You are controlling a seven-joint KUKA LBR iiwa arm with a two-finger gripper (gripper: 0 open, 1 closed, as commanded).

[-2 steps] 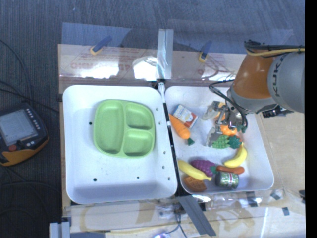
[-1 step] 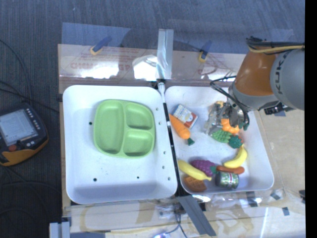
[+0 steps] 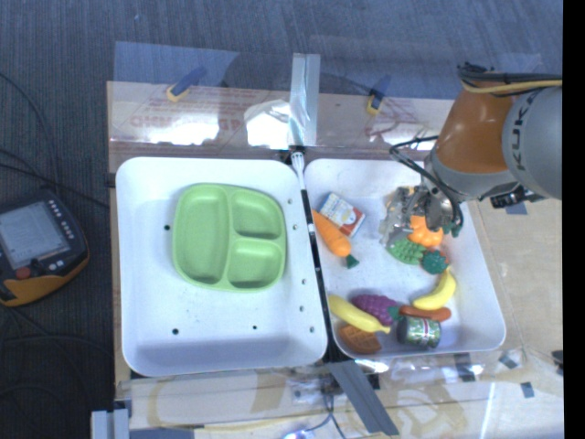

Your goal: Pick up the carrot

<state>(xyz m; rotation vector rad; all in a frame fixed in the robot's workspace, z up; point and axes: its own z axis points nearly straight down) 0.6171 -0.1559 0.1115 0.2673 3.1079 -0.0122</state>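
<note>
Blue-grey carpet surrounds a wooden bench bearing two white bins. The left bin (image 3: 146, 318) holds a green divided tray (image 3: 228, 236). The right bin (image 3: 480, 323) holds the carrot (image 3: 334, 238), lying by the central divider just below a small carton (image 3: 341, 212), well apart from the gripper (image 3: 413, 216). The gripper hangs over a cluster of toy food (image 3: 419, 245) in the bin's upper right; whether its jaws are spread or closed cannot be told. Two bananas (image 3: 437, 293), grapes (image 3: 375, 305) and a can (image 3: 419, 331) lie below.

One fixed camera overhead looks slantwise down on both bins (image 3: 128, 273).
</note>
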